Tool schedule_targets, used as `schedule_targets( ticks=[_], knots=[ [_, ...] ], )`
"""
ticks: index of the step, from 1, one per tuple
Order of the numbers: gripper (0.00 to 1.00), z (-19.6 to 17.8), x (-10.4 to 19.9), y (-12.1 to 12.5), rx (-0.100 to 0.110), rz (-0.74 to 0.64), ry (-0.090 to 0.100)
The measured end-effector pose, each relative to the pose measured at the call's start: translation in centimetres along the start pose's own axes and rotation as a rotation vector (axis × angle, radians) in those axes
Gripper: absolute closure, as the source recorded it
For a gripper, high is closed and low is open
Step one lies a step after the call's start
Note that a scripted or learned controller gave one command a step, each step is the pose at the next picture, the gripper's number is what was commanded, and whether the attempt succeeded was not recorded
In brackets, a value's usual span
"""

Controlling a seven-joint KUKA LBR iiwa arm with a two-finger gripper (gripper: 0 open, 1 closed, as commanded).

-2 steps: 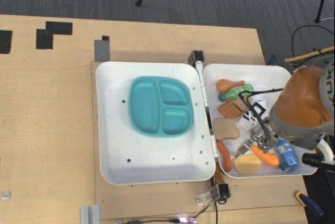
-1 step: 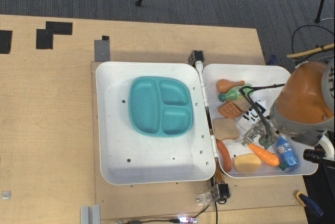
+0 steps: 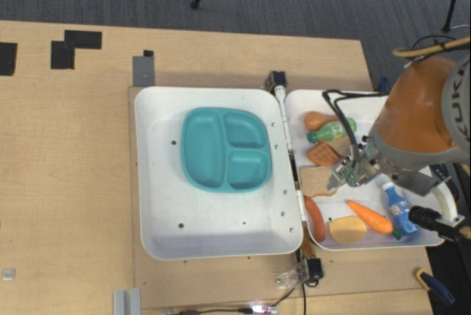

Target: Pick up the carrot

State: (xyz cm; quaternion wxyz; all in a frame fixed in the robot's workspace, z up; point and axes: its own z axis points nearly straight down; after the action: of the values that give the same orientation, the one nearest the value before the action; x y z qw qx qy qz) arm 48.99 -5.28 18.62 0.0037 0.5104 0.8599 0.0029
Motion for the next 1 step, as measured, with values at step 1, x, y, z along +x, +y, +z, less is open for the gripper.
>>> schedule_targets(
  ticks=[1],
  knots=[
    [1.00,0.12,6.81,3.60,0.001,0.071,0.003]
  ],
)
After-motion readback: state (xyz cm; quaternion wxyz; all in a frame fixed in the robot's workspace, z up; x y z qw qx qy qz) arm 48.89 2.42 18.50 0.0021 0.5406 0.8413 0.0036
